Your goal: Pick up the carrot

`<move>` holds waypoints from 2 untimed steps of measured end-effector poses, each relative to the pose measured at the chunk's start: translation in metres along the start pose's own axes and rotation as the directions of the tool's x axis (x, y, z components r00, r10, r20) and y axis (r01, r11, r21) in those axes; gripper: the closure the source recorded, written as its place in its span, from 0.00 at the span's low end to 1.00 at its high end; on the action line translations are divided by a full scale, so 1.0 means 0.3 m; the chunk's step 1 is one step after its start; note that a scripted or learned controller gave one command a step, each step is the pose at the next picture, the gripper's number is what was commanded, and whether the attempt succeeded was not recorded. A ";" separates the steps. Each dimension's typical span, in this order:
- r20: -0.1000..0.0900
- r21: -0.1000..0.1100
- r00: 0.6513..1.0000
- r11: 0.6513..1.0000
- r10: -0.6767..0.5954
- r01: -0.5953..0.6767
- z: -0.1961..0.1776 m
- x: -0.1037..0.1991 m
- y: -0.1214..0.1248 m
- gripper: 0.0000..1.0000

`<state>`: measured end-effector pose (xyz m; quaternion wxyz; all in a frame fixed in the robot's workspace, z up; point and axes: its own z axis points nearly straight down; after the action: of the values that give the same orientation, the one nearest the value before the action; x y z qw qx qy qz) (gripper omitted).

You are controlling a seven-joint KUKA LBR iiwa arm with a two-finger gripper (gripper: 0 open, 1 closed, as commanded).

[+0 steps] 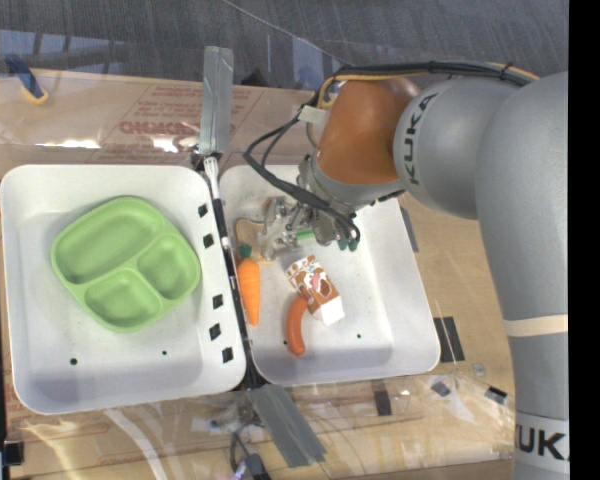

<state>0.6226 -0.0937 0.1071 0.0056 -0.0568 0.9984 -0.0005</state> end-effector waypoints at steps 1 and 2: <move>-0.006 0.001 0.994 0.994 0.113 -0.113 -0.161 -0.019 -0.003 1.00; -0.011 0.003 0.926 0.926 0.379 -0.379 -0.288 0.067 0.148 1.00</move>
<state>0.5967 -0.0519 0.1932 0.0000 0.1368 0.9906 0.0001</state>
